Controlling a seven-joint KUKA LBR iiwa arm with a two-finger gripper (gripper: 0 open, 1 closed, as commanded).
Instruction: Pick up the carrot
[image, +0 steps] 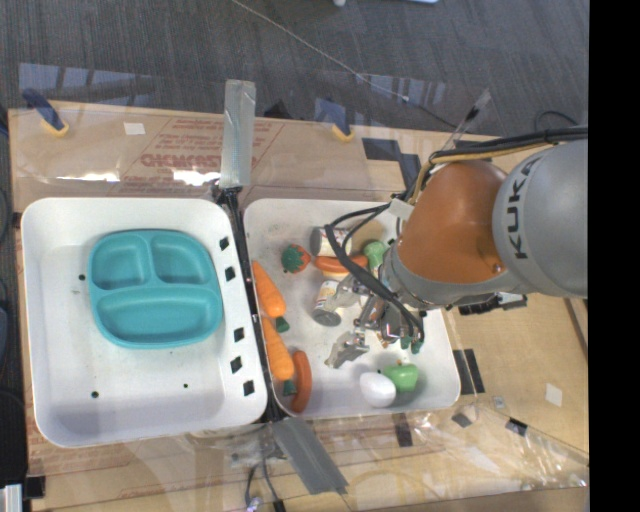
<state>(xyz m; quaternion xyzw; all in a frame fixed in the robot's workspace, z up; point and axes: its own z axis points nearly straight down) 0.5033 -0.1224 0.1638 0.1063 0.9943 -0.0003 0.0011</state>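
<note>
The hand (350, 345) is seen low in the right bin (440, 385), near a carrot (268, 290) lying along the left wall. Whether it is apart or together cannot be told. A teal tray (155, 287) is held in the left bin (50, 400).

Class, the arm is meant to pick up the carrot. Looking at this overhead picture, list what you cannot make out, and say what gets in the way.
- Gripper: its fingers are small and tangled with cables, so open or shut is unclear.
- Right bin: the arm's orange band covers part of its floor.
- Small items near the can: too small to name.
- Carrots by the left wall overlap; their number is uncertain.
</note>
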